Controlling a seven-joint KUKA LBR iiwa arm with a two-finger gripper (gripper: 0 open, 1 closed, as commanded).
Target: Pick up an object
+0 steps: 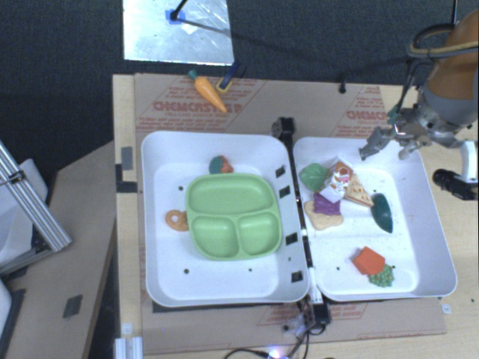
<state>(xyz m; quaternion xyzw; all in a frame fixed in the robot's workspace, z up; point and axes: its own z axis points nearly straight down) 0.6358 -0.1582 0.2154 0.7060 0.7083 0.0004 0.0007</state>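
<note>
My gripper (388,149) hangs over the back right corner of the right bin (426,223), open, with nothing between its fingers. Below and to its left lies a cluster of toy foods: a light green piece (314,176), a pizza slice (352,189), a purple piece (327,203) and a tan cookie (322,218). A dark green vegetable (382,212) lies just right of the cluster. Near the bin's front sit a red-orange block (369,260) and green grapes (383,277).
The left bin (161,200) holds a green divided plate (232,215), a pretzel (177,221) and a small orange-and-green item (219,164). A toy carrot (209,93) lies on the cardboard behind the bins. A metal sheet (176,21) lies farther back.
</note>
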